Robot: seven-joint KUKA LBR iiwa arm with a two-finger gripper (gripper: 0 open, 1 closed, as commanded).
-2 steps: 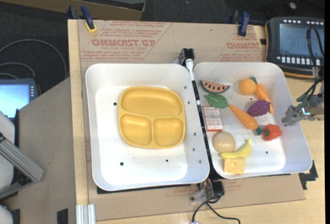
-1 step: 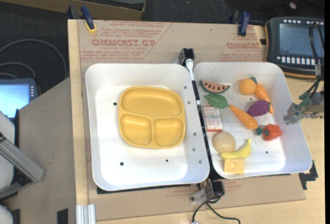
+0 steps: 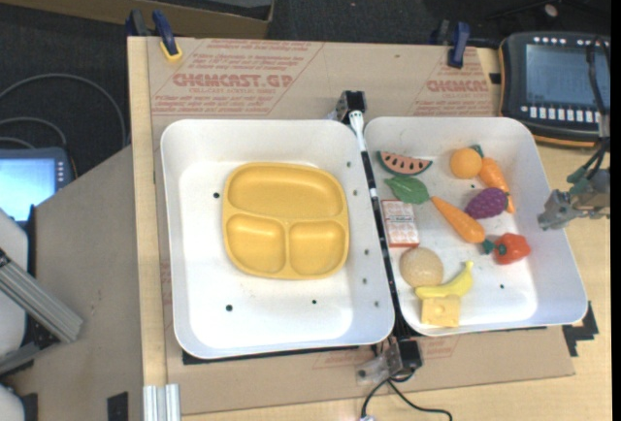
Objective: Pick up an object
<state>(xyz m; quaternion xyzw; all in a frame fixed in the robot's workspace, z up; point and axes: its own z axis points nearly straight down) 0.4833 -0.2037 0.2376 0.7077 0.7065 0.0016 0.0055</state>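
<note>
Camera view: end effector (image 3: 568, 206) sits at the right bin's (image 3: 553, 303) right edge — grip state unreadable. No toy between it. Targets cluster in that bin near the counter's right side, likely staged for picking: purple grapes (image 3: 487, 204), orange carrot (image 3: 458, 219), red pepper (image 3: 509, 247) nearest. Yellow tray (image 3: 285, 219) fills the left bin.

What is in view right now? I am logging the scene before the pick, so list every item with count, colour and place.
bins: 2, white, side by side on bench
divided plate: 1, yellow, left bin
watermelon slice: 1, red-green, right bin top
leaf: 1, green
orange: 1, orange
carrots: 2, orange
grapes: 1, purple
pepper: 1, red
small box: 1, red-white
egg: 1, beige
banana: 1, yellow
cheese: 1, yellow
gripper: 1, grey, right bin's right rim
</note>
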